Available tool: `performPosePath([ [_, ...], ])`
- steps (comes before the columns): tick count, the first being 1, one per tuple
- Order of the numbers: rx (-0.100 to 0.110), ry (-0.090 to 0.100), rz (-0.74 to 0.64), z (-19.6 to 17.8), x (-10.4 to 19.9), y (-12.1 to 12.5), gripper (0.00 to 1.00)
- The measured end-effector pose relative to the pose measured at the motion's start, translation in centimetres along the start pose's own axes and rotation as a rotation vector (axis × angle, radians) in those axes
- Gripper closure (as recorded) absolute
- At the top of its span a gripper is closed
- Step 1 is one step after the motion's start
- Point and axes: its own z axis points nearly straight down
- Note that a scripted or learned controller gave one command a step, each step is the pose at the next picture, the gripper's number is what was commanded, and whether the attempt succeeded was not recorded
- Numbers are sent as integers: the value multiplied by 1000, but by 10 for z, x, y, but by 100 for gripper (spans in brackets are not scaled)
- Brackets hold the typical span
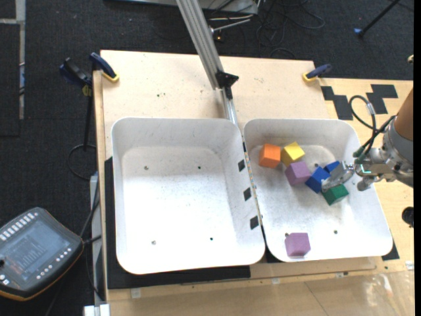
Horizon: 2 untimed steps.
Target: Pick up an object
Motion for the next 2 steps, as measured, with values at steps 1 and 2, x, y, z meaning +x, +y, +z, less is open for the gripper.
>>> performPosePath([
  [1, -4, -1, 1, -2, 0, 1, 0],
  [2, 1, 1, 1, 52, 11, 0, 0],
])
